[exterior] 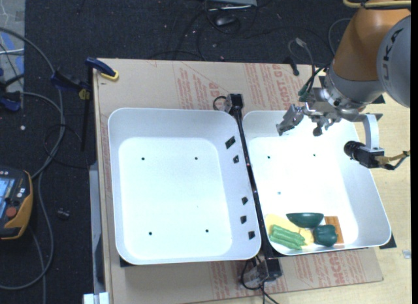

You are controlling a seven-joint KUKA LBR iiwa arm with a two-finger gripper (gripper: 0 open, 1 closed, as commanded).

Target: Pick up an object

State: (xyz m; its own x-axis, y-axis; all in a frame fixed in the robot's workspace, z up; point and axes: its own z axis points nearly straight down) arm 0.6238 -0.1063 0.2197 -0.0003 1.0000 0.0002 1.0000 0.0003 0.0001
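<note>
The right bin (313, 166) holds a small heap in its near corner: a dark green bowl-shaped piece (305, 218), a light green ridged piece (287, 237), a teal lump (325, 235), a flat yellow piece (277, 222) and an orange-brown block (334, 222). My gripper (302, 125) hangs over the far edge of the right bin, well away from the heap. Its two fingers stand apart, open, with nothing between them.
The left bin (173, 185) lies beside the right one, with a black divider strip (247, 166) between them. Both rest on a cardboard sheet (170, 84). A blue and yellow clamp (101, 69) sits at the sheet's far left corner. Cables cover the dark floor around.
</note>
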